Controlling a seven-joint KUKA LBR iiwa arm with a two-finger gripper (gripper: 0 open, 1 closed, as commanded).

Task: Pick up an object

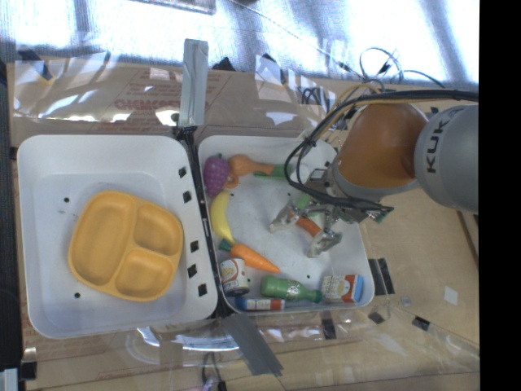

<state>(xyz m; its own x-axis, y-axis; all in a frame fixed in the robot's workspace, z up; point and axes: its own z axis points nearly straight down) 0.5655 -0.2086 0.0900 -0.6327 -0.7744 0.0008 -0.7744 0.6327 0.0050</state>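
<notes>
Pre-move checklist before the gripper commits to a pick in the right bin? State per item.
1. Gripper is over the right bin: ok.
2. An orange piece sits between the fingers: ok, though a firm grasp: cannot tell.
3. Finger opening: cannot tell; metal parts blur together.
4. Space around the gripper: ok; carrot, banana and green bottle lie apart from it.
5. Cables hang over the bin's upper edge near the wrist: not ok, possible snag.
6. Yellow divided plate in the left bin, away from the arm: ok.
</notes>
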